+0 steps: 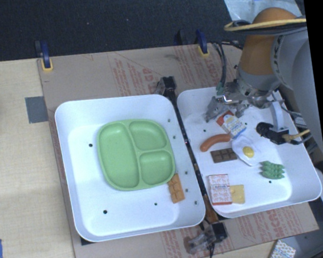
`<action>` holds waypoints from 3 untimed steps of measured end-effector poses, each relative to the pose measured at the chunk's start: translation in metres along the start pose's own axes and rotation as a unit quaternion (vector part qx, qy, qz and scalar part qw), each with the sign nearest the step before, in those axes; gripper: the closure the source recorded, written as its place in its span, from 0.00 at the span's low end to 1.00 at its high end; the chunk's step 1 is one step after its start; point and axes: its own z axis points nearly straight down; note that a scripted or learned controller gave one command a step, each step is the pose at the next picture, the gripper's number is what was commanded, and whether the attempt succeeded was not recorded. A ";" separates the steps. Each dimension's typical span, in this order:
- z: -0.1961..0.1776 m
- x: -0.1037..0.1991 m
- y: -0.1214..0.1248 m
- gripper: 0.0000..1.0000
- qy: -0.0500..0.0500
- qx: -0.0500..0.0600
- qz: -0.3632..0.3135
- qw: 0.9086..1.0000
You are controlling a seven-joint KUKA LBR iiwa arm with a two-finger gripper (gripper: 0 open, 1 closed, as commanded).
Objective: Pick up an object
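The gripper [218, 108] is down at the top of the right bin [301, 192], right of centre frame, and I can't tell how it's set. Just below it lies a small red-and-white packet [232, 125], with a sausage [214, 142] beside that. Best to drop squarely over the packet, clear of the bin wall, then lift straight.

Arm [286, 60]: enters from the right, grey, with an orange band above the wrist.
Wrist: bent down over the far end of the right bin [301, 192].
Gripper [221, 106]: low over that bin's far-left part.
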 end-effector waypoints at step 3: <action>0.001 0.005 -0.037 0.00 -0.001 0.001 0.002 1.000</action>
